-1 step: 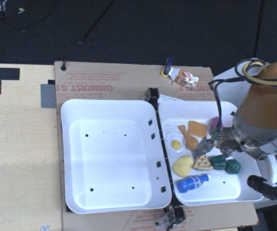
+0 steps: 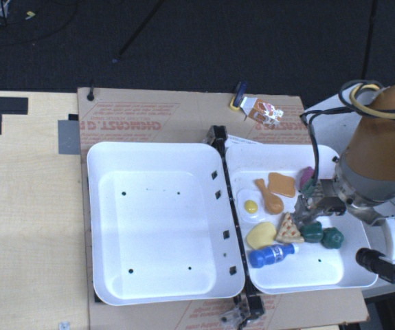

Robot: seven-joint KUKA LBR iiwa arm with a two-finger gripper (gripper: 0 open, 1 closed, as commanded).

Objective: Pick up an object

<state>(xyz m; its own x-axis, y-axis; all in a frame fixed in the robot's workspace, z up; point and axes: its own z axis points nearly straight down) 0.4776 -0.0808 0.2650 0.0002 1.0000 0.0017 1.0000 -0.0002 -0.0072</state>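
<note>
Reaching in from the right side, the gripper (image 2: 306,208) hangs low in the right white bin (image 2: 279,280), just above the flat toy pizza slice (image 2: 288,229). A green plastic toy (image 2: 323,236) sits beside it, a blue bottle (image 2: 271,255) near the front edge.

Lighting: even, from overhead; moderately bright. White bins (image 2: 156,225) near overexposed, little surface detail. Shadows: soft and short, a grey band along the left bin's inner walls; small dark patches under the toys at right. Upper frame: dark floor, underexposed. Sharpness: mildly soft throughout, compression grain. Glare: faint sheen on blue bottle (image 2: 271,255).
</note>
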